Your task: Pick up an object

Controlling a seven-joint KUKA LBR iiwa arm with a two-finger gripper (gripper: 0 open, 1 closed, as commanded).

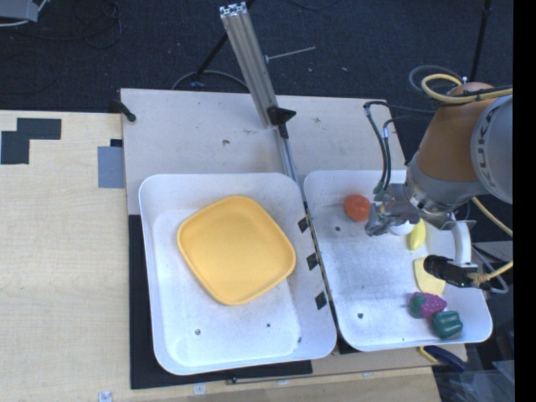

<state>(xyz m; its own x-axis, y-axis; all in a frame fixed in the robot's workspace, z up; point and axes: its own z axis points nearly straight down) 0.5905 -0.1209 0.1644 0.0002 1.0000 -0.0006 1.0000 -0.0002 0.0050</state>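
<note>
In the right bin [368, 304] lie several small objects. A round orange-red ball [357, 207] rests near the bin's upper left. A yellow piece [416, 235] lies just right of my gripper, and another yellow piece [429, 278] sits lower, partly under a black part of the arm. A purple object [427, 305] and a green object [446, 324] rest at the bin's lower right corner. My gripper [381, 223] hangs low over the bin, just right of and below the ball. Nothing shows between its tips.
The left bin [167, 342] holds a large yellow square plate [235, 248]. An aluminium post [251, 57] slants up behind the bins. The arm's orange band [452, 145] and cables crowd the right bin's right side.
</note>
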